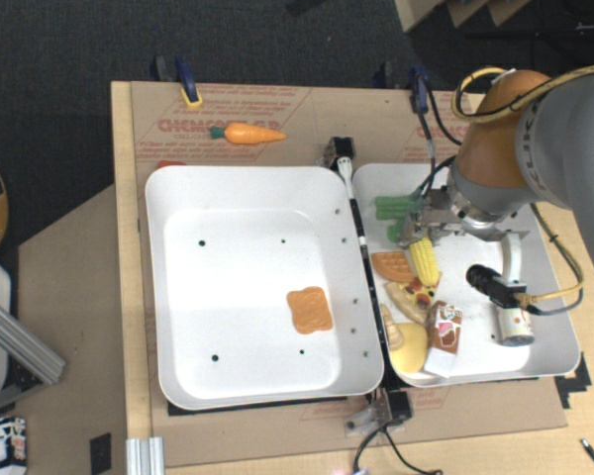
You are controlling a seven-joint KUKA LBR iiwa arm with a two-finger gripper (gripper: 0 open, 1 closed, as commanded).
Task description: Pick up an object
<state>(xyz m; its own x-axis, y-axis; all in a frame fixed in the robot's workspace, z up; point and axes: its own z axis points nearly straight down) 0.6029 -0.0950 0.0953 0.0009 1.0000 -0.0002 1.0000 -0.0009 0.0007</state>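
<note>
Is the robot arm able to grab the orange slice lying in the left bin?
Probably yes. The orange slice lies alone on the left bin's open floor, with nothing on top or beside it. The gripper sits over the right bin, so it would need to cross the divider.

Red print runs across the far strip of the brown cardboard sheet under the bins, beside the toy carrot. The big word looks like it begins "CHEM", but the rest, and the smaller lines beneath it, are too faint and small to read. More red print sits on the same sheet's far right part, unreadable. The small carton in the right bin carries a printed label, too blurred to make out.
</note>
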